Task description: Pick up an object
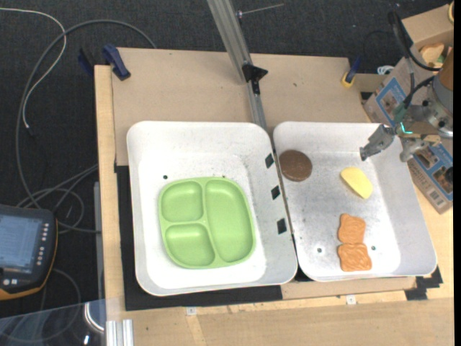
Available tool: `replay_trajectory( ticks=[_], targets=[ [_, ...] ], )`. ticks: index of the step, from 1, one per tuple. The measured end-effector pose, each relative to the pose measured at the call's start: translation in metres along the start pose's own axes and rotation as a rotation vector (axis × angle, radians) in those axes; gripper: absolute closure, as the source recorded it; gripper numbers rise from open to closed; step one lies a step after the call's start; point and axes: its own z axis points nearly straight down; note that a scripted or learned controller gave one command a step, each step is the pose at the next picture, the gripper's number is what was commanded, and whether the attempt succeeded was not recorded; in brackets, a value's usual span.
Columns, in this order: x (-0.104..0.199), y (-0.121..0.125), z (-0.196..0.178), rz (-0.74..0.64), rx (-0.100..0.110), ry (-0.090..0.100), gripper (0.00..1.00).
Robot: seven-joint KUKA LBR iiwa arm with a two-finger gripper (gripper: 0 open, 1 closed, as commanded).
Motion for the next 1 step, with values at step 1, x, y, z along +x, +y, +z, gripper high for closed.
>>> replay_trajectory(
  ticks=[1],
  targets=[
    [0.0, 0.0, 0.0, 0.0, 0.0, 0.0, 0.0]
  ],
)
